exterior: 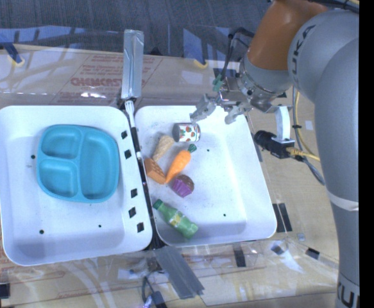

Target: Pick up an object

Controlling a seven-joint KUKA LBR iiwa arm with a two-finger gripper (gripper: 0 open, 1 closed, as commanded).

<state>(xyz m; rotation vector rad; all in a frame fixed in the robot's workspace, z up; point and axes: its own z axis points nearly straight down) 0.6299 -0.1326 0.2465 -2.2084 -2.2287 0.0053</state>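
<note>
Item: my claw, fingers standing apart, gripping nothing, is hovering over the right bin's far edge. Nearest target: small can, lying just below-left, long axis running toward the claw.

Arm cut off at right & bottom edges.

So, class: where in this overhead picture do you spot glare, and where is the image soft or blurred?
Camera view: glare streaks the clear plastic sheet behind the bins; the gripper looks slightly soft; the carrot and green bottle stay fairly sharp, evenly lit.
</note>
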